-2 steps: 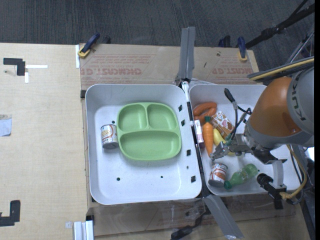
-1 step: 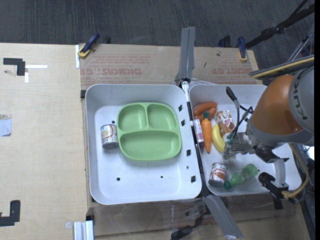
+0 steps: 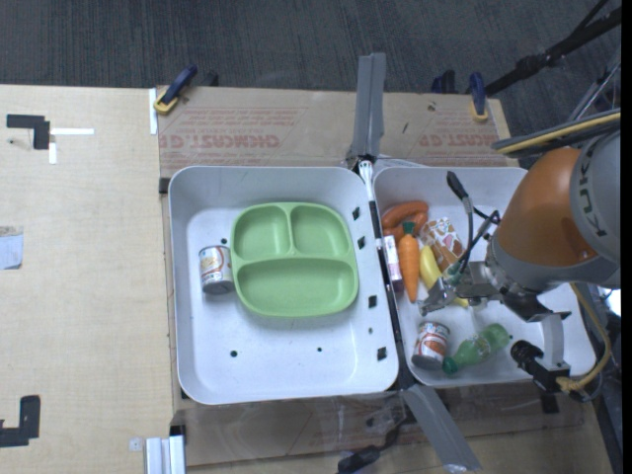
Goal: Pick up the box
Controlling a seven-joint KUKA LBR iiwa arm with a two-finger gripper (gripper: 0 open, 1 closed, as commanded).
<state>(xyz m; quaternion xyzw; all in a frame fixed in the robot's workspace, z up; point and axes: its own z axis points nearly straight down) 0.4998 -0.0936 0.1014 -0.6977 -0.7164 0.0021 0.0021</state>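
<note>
One arm [image 3: 553, 225] above cluttered right bin [image 3: 513, 178]

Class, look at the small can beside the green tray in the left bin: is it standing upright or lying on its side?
Lying on its side. The can shows its labelled wall lengthwise, with a round end facing the camera, left of the green tray.

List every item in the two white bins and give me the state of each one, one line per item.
Green three-compartment plastic plate: lying flat in the left bin, nothing in its compartments.
Small labelled tin can: on its side, left of the plate.
Second small tin can: in the right bin, tilted.
Green plastic bottle: lying on its side.
Orange toy carrot: lying flat.
Two-finger gripper: low over the right bin's pile.
</note>
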